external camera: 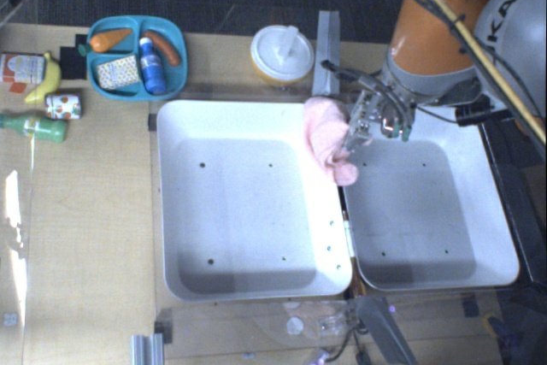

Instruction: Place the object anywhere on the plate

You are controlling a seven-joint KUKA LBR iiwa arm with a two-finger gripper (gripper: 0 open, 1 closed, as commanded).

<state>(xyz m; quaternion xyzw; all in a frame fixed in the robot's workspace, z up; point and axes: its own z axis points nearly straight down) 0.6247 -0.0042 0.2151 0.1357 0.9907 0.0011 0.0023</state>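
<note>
A pink cloth [326, 135] hangs bunched over the seam between the two white bins, near their far edge. My gripper [349, 148] reaches in from the right and is shut on the cloth's right side, with the fabric pinched between the fingers and drooping below them. The teal divided plate [173, 36] sits on the bench beyond the left bin's far left corner, well to the left of the gripper. It holds a toy carrot, a hot dog, a blue bottle and a cracker.
The left bin [244, 197] and right bin [427, 214] lie side by side. A white lidded cup [282, 53] stands behind the left bin. A banana [44, 79], a small can [62, 106] and a green bottle [34, 127] lie at far left.
</note>
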